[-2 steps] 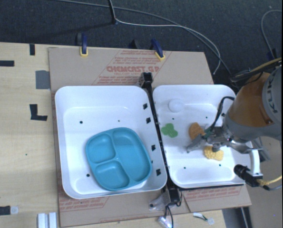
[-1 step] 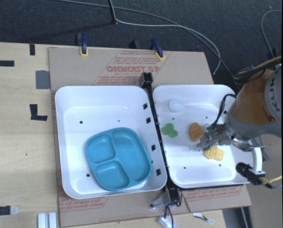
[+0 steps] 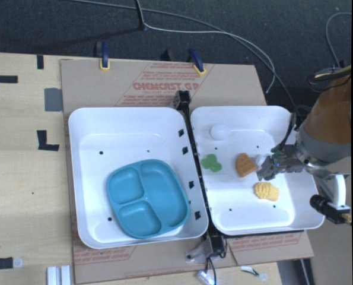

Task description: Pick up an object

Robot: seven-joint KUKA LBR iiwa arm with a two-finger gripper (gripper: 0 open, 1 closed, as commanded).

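The right bin [image 3: 283, 116] holds a green piece [image 3: 211, 163], an orange-brown piece [image 3: 244, 164], a yellow corn-like piece [image 3: 266, 190] and a pale white round object [image 3: 219, 132] near the back. My gripper [image 3: 267, 169] hangs over the right part of this bin, just right of the orange-brown piece and above the yellow one. Nothing shows between its tips. The arm's grey body with its orange band covers the bin's right rim.
The left bin [image 3: 81, 123] contains a blue divided plate [image 3: 146, 198]. A black clip strip [image 3: 192, 159] runs between the two bins. Cables cross the dark surface behind, and blue-yellow clamps [image 3: 196, 62] hold the cardboard base.
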